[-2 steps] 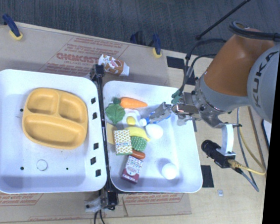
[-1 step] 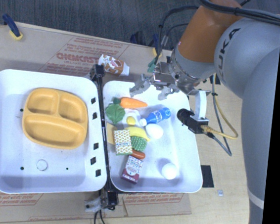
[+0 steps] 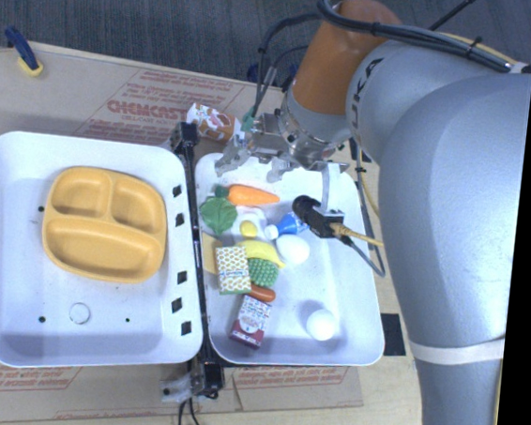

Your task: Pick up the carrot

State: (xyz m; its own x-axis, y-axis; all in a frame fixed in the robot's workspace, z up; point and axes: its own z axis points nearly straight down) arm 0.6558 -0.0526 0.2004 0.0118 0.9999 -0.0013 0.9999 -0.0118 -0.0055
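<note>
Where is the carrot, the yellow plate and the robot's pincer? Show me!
carrot (image 3: 253, 196), camera view, middle of its orange body.
yellow plate (image 3: 106, 225), camera view, the ridge between its compartments.
pincer (image 3: 258, 166), camera view, midway between its fingertips, just above the carrot.

I'm working over a robotics lab bench: flattened printed cardboard (image 3: 155, 101) covers the top, two white bins (image 3: 9, 321) sit clipped together on it, toy food (image 3: 252, 253) fills one, cables (image 3: 190, 407) trail off, and grey carpet (image 3: 127, 4) lies behind.
</note>
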